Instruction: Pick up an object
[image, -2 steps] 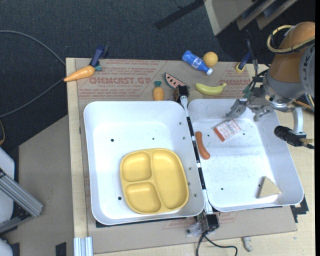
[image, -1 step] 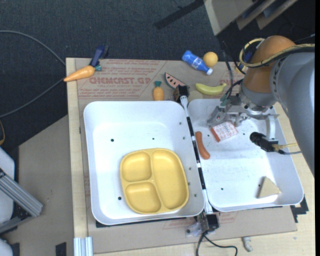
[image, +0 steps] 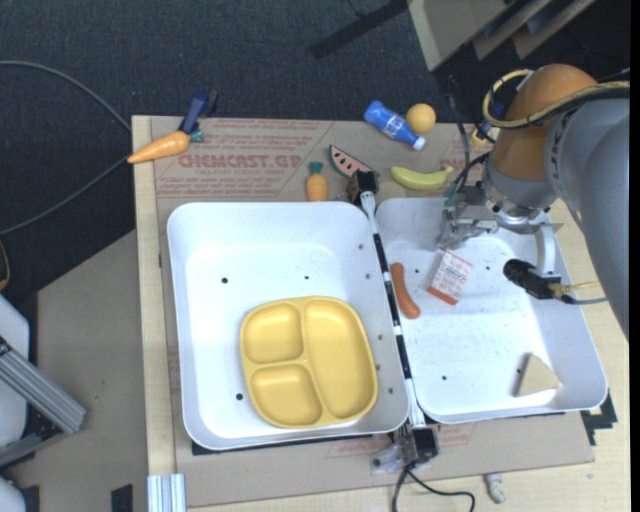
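Yellow divided plate (image: 308, 359) looks smooth matt plastic; white bins (image: 200, 240) glossy plastic; bench (image: 250, 150) matt printed cardboard; banana (image: 420, 178) shiny plastic.

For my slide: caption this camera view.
Gripper hovering over the right bin near a red-and-white packet and toy sausage.

- The tabletop (image: 240, 160) is brown cardboard with red print.
- Two white bins lie on it side by side, touching: left bin (image: 200, 300), right bin (image: 570, 340).
- Behind the bins, along the far edge, lie a carrot (image: 160, 148), a small orange fruit (image: 317, 186), a watermelon slice (image: 346, 160), a banana (image: 420, 178), a blue bottle (image: 392, 124) and an orange ball (image: 422, 117).
- The ball is just beside the bottle.
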